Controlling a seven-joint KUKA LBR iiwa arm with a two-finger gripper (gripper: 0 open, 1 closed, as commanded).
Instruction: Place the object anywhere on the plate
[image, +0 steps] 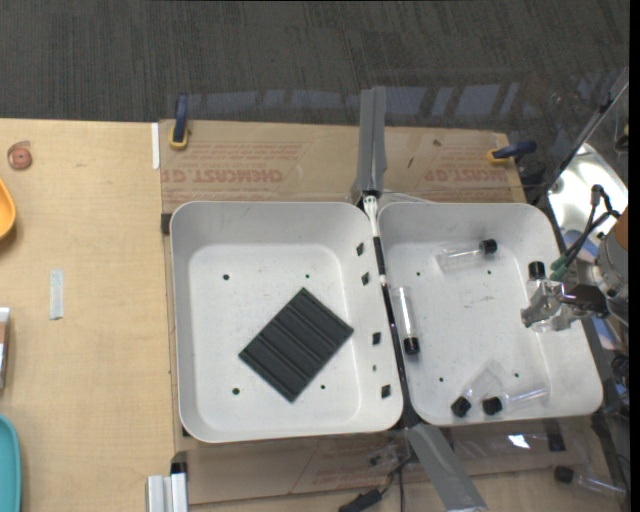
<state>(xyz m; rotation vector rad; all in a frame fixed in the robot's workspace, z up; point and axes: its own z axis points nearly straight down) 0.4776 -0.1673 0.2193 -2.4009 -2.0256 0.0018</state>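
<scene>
Near tubes (478, 403): two clear, black-capped, by the front wall of the right bin (575, 395); caps toward the left, bodies trailing right; close together, awkward to separate.
Plate (297, 343): dark ribbed slab, flat in the left bin (190, 300), turned diagonally; broad target, so any release over its middle should do.
Divider tube (407, 322): beside the inner wall; long axis near-to-far, cap at the near end; wall crowds a grasp.
Hand (545, 305): low at the right bin's right side; whether clenched or released, cannot tell; nothing plainly gripped.
Far tube (466, 258): lies apart, long axis left-right, cap at right; likely the easiest pick; close across its width, mid-body, lift clear of the divider before crossing.
</scene>
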